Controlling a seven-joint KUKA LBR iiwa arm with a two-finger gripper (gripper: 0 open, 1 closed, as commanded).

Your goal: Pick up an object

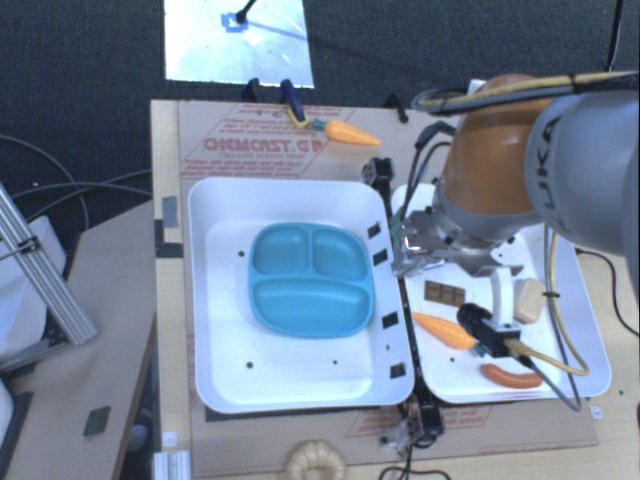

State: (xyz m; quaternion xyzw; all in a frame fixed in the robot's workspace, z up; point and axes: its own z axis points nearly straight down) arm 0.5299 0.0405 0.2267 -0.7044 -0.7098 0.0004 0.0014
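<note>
My gripper (412,252) hangs low over the left edge of the right bin (590,353), close to the divider between the bins. The wrist hides how its fingers stand, and I see nothing held. In the right bin lie a brown chocolate bar (445,293), an orange carrot (444,330), a red sausage (512,375) and a cream block (529,302). The chocolate bar is just right of and below the gripper. The arm's bulk hides the bin's far part.
The left bin (225,368) holds a blue divided plate (310,278). A second carrot (347,133) and a blue clamp (292,100) lie on the cardboard behind the bins. A beige ring (315,460) sits at the front edge.
</note>
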